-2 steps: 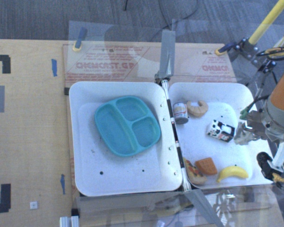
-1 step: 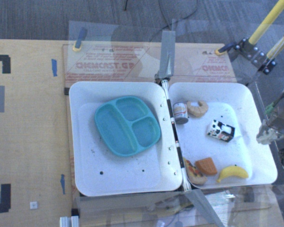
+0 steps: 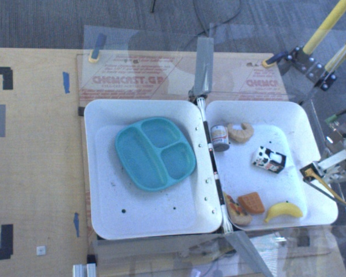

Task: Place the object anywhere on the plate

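Note:
A teal plate (image 3: 155,153) with three compartments lies flat in the left bin (image 3: 104,212), a little above its middle. Nothing rests on the plate. The right bin (image 3: 294,115) holds several small objects. A small can (image 3: 219,137) stands near its top left, next to a tan pastry (image 3: 240,133). A black-and-white carton (image 3: 269,160) lies near the middle. An orange square cracker (image 3: 251,202), a round pastry (image 3: 237,210) and a yellow banana (image 3: 284,212) lie along the front wall.
A ridge (image 3: 210,166) where the two bin rims meet separates the bins. A metal and yellow fixture (image 3: 322,175) overhangs the right bin's right rim. Yellow poles (image 3: 328,22) slant at the top right. The wooden bench (image 3: 34,154) extends to the left.

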Robot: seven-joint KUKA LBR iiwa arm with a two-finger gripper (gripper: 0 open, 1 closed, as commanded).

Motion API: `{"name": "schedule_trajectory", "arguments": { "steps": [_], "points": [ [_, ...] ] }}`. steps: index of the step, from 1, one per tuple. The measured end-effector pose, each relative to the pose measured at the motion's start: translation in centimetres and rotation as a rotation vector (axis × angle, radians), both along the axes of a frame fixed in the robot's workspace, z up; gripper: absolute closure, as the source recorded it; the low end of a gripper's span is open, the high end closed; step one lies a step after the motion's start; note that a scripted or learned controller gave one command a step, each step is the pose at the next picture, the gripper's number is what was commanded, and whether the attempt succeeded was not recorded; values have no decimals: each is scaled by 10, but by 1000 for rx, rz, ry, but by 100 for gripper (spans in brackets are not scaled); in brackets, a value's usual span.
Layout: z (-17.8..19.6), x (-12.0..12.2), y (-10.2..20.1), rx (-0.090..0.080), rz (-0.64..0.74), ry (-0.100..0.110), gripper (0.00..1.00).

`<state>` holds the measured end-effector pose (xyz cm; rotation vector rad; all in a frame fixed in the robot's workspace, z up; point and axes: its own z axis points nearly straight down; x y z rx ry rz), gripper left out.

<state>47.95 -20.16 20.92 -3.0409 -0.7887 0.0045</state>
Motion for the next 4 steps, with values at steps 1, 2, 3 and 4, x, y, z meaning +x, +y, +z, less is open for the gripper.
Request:
{"name": "schedule_trajectory", "arguments": {
  "steps": [1,2,3,4],
  "points": [
    [-3,1,-18,1,-255,1,100],
    [15,-1,-22,0,-306,0,100],
    [-12,0,26,3,-301,4,100],
    [-6,-1,-23,1,44,-1,100]
  ]
}}
